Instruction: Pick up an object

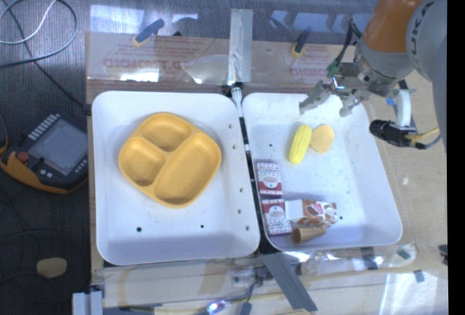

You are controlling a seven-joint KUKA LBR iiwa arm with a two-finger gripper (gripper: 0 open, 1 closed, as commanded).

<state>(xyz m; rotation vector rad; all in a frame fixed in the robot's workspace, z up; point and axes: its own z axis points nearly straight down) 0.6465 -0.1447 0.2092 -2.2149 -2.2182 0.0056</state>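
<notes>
Arm cut off at right edge; carton print illegible.

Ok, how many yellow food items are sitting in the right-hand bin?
2. The corn cob lies in the upper middle of the right bin, and a rounder yellow piece sits just right of it, touching or nearly so. Nothing seems hidden beneath the pincer.

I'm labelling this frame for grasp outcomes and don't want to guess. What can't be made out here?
- The print on the red-and-white carton in the right bin: too small to read in the camera view.
- The ice cream cone: partly covered by the packet lying over it.
- The arm above its orange band: cut off by the top and right edges.
- The pendant screen: too small and dim.
</notes>
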